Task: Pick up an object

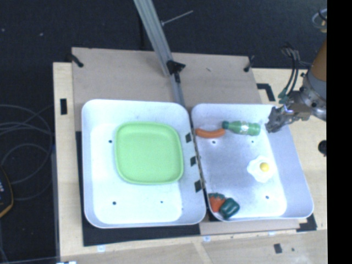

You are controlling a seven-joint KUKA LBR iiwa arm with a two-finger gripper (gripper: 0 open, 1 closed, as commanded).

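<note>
The end effector (276, 120) sat over the upper right corner of the right bin (291, 164), hanging off the arm (314, 95) that came in from the right edge. Honestly couldn't tell whether it was clenched or released, it was just a dark blurry lump at that angle, and nothing showed between its tips.

Stuff in the right bin: a green bottle (242, 127) lay on its side near the top, cap end pointing left, just beside the end effector but not touching as far as I could see. Right next to it on the left was an orange hot-dog-looking thing (209, 132), curved a bit, close to the divider between the bins. Further down toward the right wall sat a toy fried egg (260, 169), white with a yellow yolk, well apart from the bottle. Down in the bottom left corner there were two small items jammed together: a red-orange one (216, 202) and a dark green one (229, 207), touching each other. Too small to say what they were.

The left bin (96, 202) had a light green square plate (149, 153) lying flat in the middle.

Both bins sat side by side on the pale desk (220, 67), and a grey metal pole (155, 29) slanted in from the top down to where the bins meet.
</note>
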